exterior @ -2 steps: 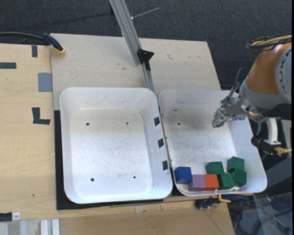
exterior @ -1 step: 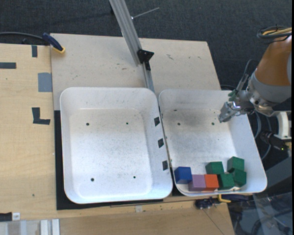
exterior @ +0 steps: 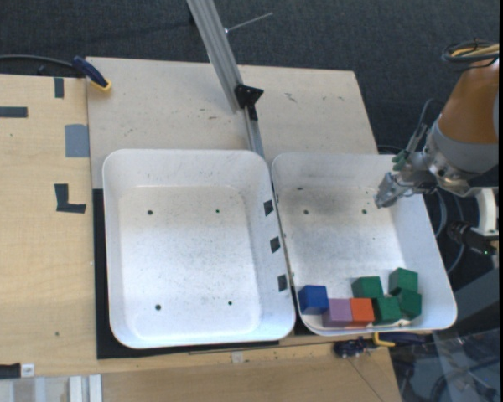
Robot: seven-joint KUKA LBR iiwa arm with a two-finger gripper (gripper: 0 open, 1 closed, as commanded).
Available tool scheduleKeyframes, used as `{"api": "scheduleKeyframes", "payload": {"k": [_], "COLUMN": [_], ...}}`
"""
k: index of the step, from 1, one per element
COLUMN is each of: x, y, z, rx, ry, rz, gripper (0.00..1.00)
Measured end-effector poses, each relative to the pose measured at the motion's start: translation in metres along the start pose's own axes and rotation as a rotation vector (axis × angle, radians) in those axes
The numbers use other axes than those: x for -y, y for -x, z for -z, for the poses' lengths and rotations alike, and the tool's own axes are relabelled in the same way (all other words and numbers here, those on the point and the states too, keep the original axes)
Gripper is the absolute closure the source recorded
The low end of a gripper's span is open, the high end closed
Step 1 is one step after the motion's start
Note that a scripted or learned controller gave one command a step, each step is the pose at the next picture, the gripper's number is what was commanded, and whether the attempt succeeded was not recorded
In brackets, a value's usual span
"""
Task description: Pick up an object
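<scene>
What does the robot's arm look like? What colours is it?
The grey robot arm is rounded, with a big orange band above the wrist. At its tip sits a small grey metal two-finger gripper. Thin dark cables run beside the wrist.

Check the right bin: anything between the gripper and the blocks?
Nothing visible. The gripper sits over the right bin near its far right edge; the blocks, blue block through green blocks, cluster along the near edge, with bare bin floor between.
</scene>
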State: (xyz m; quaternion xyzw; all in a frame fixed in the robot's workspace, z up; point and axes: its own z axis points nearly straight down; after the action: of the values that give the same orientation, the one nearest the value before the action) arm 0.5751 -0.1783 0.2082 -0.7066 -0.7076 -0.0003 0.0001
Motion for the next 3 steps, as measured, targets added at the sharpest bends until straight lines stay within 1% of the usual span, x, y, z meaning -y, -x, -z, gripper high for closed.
{"api": "scheduleKeyframes", "payload": {"k": [1,2,3], "x": [0.012,0.015,0.028], "y": [-0.059,-0.119,-0.178], "z": [-0.005,0.003,-0.002], "rx": [-0.001,-0.002,-0.001], "ry": [-0.002,-0.001,-0.004], "rz": [0.005,0.007,0.006], "gripper": [1.0,1.0,1.0]}}
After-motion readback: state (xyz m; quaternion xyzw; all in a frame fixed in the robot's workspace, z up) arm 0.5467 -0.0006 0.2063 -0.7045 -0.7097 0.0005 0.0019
